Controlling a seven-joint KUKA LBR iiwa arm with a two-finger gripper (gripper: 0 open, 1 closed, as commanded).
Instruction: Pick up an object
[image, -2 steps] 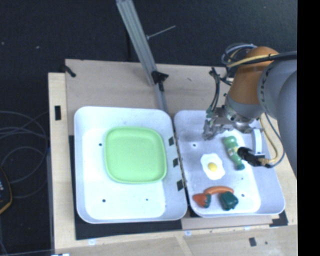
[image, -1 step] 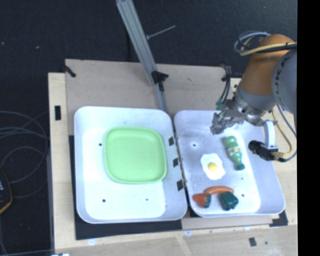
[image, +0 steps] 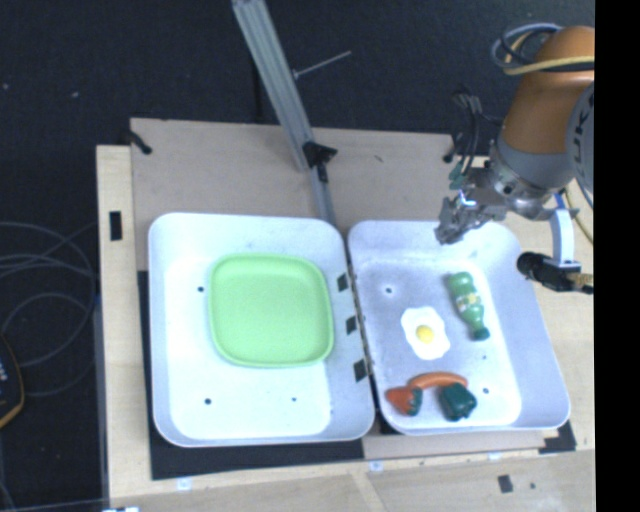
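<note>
The grey two-finger gripper (image: 452, 226) hangs over the far edge of the right-hand shallow white plastic bin (image: 530, 395). Whether it is wide or narrow cannot be told from here, and nothing is seen in its grasp.

To do the pick well, judge it thus: choose one target, centre the gripper above it, align across its narrow axis, then descend straight.

The nearest candidate is the small green plastic bottle (image: 467, 305), lying flat in the bin, nearer than the gripper and slightly to its right. The flat white fried-egg toy with yellow yolk (image: 425, 333) lies just left of the bottle. The red sausage-shaped toy (image: 428, 385) and the dark green chunky toy (image: 458, 401) sit at the near side, well apart from the gripper.

The left-hand white bin (image: 180, 400) bears a pale green square plate (image: 270, 310).
</note>
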